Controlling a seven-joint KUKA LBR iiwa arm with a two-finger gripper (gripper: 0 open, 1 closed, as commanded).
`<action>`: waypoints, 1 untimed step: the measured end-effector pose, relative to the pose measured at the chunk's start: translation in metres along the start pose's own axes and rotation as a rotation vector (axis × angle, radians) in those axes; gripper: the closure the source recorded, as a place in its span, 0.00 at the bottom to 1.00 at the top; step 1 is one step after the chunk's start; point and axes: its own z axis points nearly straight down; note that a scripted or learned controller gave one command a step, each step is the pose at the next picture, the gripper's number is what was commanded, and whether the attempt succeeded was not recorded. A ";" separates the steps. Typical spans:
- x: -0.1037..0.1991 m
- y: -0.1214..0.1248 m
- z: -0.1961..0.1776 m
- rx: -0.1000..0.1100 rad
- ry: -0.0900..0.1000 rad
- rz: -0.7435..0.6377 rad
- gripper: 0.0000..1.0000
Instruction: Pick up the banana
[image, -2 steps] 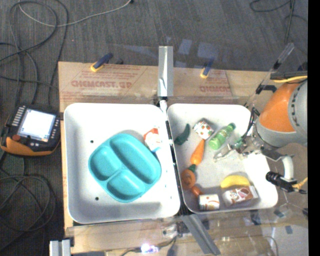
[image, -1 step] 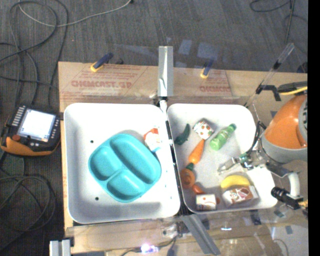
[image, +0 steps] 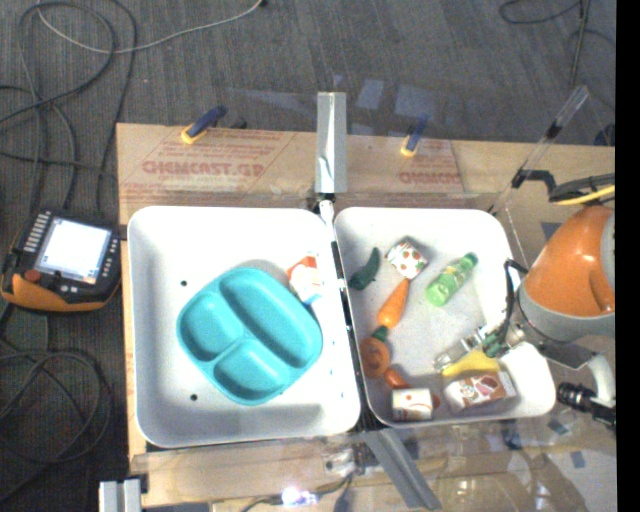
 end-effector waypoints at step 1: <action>0.000 0.002 -0.009 -0.001 0.003 0.000 1.00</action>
